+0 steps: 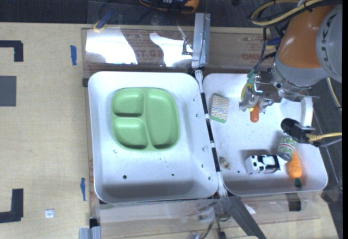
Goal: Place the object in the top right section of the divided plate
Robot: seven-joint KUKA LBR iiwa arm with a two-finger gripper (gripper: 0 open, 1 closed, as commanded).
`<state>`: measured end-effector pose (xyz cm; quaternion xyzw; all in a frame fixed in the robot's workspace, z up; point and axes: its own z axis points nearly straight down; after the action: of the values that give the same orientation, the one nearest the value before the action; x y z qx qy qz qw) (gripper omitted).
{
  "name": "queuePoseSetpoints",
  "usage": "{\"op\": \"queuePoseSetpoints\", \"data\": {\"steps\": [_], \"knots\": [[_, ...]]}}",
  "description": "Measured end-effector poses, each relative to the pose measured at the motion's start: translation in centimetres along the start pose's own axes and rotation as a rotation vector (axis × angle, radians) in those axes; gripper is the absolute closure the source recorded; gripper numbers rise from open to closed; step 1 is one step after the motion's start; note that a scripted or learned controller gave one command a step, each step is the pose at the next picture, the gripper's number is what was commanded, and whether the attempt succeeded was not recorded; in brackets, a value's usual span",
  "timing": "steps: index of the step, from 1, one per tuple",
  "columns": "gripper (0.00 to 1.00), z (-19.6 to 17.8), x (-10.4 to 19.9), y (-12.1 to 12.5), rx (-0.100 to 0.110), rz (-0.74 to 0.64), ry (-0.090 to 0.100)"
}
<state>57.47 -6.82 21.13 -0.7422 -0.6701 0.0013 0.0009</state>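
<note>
I see the jaws [254,106] clamped on a small orange carrot-like object [254,115], hanging upright over the right bin [239,145], green divided plate [145,118] left.

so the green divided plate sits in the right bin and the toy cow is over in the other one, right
Not quite. The camera view shows the green divided plate in the left bin, not the right one. The toy cow is indeed in the other bin, the right one, near its front edge.
</note>
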Motion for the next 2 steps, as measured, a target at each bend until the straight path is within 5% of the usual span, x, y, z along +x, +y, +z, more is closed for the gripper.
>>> {"op": "queuePoseSetpoints", "data": {"steps": [1,2], "knots": [[1.0,2.4,3.6,-4.3,0.004,0.313,0.001],[1.0,2.8,11.8,-9.7,0.003,0.144,0.001]]}}
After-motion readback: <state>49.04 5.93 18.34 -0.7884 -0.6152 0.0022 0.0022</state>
